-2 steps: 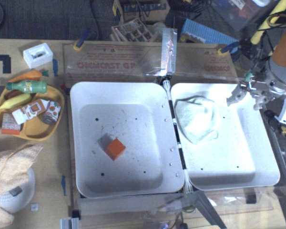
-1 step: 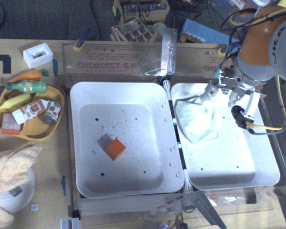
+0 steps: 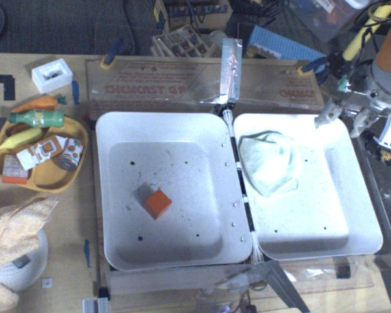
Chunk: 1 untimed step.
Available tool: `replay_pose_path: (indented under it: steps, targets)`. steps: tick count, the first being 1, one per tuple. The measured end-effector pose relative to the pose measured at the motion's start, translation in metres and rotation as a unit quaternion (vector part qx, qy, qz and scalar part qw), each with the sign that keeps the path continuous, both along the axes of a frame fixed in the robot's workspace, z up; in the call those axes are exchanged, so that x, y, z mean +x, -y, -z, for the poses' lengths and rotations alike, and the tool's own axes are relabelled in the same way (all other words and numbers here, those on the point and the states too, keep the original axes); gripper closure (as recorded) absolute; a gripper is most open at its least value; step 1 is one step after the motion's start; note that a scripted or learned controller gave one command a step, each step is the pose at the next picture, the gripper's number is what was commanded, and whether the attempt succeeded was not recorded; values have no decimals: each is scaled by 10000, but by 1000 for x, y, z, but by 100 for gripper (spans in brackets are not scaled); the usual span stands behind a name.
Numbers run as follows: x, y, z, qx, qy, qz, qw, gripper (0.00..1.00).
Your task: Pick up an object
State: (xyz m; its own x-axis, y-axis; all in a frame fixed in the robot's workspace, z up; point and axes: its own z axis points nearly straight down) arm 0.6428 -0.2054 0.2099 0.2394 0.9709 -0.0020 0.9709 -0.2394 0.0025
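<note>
While unobstructed, orange block [image 3: 158,204] alone, left bin [image 3: 117,132].

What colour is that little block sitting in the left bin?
Orange. The block shows clearly in the camera view, against the white floor of the left bin.

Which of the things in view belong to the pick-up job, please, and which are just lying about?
Job:
- orange block in the left bin
- crumpled white cloth in the right bin
- gripper over the right bin's far corner

Lying about:
- yellow bowl of toy food
- green bottle
- small white box
</note>
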Motion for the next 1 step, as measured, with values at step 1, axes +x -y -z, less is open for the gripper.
replay_pose_path:
  steps: [1]
  targets:
    - [-8,-75,65,15,-18,-593,9982,0]
